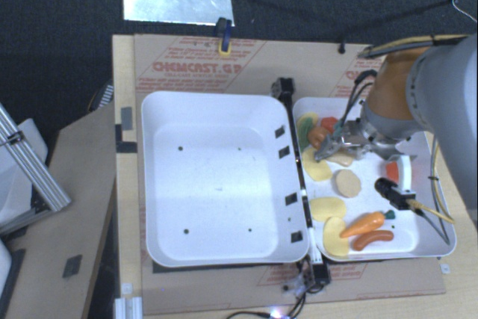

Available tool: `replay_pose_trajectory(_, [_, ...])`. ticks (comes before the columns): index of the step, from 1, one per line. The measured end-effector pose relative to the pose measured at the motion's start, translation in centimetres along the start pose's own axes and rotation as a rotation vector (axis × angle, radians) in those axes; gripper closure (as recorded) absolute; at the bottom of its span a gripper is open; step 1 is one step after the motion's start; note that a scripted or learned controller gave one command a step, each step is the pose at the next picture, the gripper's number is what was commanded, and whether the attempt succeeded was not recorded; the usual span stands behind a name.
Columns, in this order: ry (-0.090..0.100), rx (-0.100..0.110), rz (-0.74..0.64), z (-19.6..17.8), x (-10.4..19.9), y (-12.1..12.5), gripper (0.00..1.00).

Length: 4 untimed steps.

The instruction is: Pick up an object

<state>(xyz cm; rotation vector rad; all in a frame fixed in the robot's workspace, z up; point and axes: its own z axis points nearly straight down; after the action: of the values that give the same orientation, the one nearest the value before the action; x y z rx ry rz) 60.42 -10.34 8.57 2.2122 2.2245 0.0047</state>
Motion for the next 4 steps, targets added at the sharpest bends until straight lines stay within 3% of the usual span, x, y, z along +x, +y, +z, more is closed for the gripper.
replay_pose_trajectory(1, [0.003, 0.01, 0.005, 0.2, 1.9, -6.3, 0.0])
replay_pose_trajectory(2, [0.0, 0.001, 0.004, -1.0, 1.8, -5.9, 1.0])
replay_pose_trajectory(3, [-0.001, -0.016, -0.004, -10.6, 3.5, 5.7, 1.0])
replay_pose_trajectory(4, [0.003, -0.008, -0.006, -19.4, 9.3, 6.8, 1.0])
